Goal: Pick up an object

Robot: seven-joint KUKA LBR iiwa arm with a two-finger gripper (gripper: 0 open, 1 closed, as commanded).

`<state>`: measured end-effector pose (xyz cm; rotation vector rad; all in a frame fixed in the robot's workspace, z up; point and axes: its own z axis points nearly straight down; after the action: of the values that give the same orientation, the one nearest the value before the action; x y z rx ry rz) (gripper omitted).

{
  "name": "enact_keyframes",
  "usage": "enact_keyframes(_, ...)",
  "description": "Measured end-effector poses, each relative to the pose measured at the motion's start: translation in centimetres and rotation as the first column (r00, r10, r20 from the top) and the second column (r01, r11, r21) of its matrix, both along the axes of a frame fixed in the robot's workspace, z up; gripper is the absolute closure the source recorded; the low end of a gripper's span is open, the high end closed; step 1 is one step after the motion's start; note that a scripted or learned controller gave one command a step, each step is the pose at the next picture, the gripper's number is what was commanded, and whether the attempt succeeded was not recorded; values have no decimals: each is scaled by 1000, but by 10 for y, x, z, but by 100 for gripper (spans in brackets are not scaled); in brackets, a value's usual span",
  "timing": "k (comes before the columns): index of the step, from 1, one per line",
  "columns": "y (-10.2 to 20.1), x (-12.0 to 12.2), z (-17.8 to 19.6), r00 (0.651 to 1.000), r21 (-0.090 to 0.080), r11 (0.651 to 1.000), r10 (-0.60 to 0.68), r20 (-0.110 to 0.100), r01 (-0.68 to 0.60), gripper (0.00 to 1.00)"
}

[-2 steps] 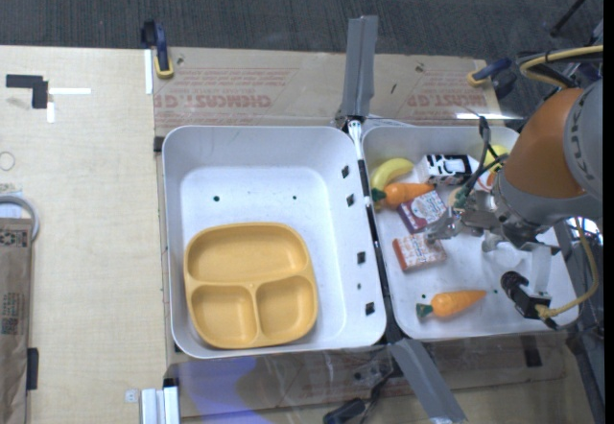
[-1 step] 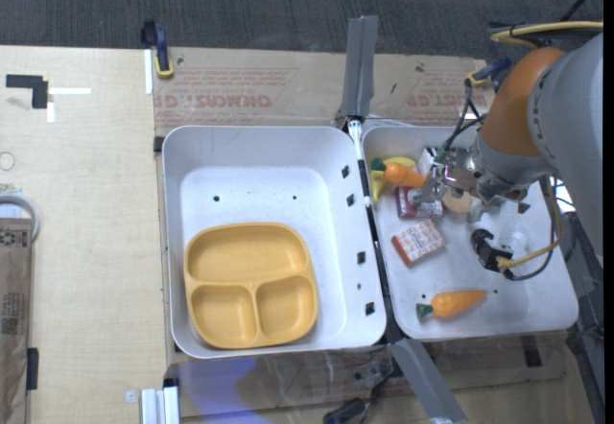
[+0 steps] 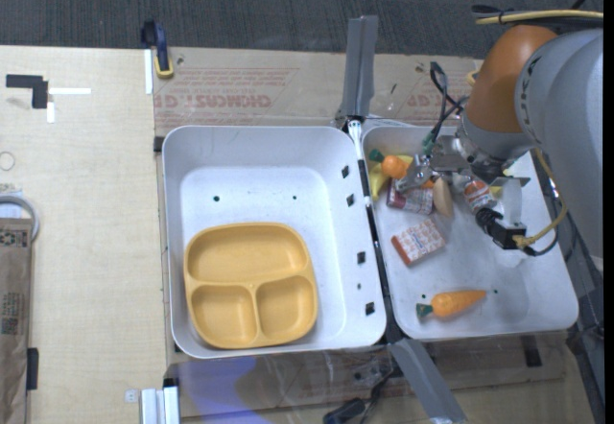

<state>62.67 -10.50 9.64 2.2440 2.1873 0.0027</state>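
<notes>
Two white bins; my pincer point(image 3: 422, 175) hangs low over the right bin's point(image 3: 537, 312) far-left clutter, grip state unreadable. Just left sits a small orange round fruit point(image 3: 394, 165); near side, touching or nearly, a glossy red-white wrapped packet point(image 3: 411, 200). Moulded plastic orange carrot point(image 3: 457, 302) lies well apart, long axis left-right.

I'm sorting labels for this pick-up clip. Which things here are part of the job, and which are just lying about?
Part of the job:
claw, over the right bin
toy carrot
red-and-white packet
small pile of items under the claw

Lying about:
yellow divided plate in the left bin
blue-handled tool on the bench
</notes>
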Motion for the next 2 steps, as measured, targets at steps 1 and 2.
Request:
enact_keyframes(1,1,1,10,1000,1,1000,3,0,-3,100)
enact_keyframes(2,67,-8,95,999,3,999,53,-9,-53,100)
